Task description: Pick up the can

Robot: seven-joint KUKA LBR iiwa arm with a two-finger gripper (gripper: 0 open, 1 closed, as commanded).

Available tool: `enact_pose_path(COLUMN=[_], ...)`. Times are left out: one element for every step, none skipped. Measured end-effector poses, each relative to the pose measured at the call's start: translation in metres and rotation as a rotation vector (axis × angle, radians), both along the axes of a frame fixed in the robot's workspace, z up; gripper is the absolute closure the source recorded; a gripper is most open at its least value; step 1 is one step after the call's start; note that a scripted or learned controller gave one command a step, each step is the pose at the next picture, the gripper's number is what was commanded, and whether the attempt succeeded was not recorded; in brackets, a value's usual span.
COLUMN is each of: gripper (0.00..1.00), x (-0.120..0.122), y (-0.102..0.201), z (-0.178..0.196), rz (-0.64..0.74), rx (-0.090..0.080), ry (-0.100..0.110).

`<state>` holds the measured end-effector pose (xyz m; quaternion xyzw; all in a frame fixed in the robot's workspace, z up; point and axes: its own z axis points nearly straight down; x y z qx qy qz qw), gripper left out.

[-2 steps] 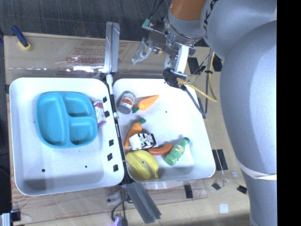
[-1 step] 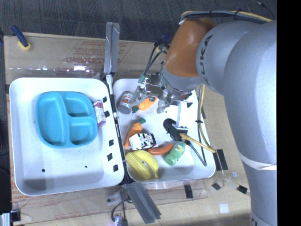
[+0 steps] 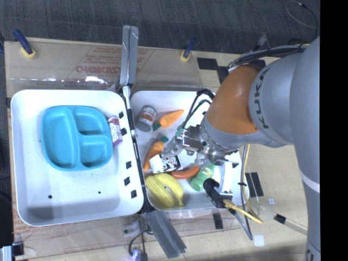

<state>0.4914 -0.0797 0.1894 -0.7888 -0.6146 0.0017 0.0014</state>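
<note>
Camera view: the can (image 3: 145, 118) lies in the right bin's (image 3: 163, 98) far-left corner, ungrasped. End effector (image 3: 173, 155) hovers nearer, over the clutter; its opening cannot be told. Approach step; next, shift toward the can.

arm (image 3: 296, 91): grey, rounded, bulky | band (image 3: 236, 102): orange, glossy | lettering: dark "KUKA" on grey shell | cables (image 3: 197, 99): black, looped near wrist
</note>
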Motion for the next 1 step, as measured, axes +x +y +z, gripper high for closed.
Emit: enact_pose_path(gripper=[0.00], x=[-0.0020], y=[-0.1046], z=[0.0992], rz=[0.099], rx=[-0.002], ry=[-0.003])
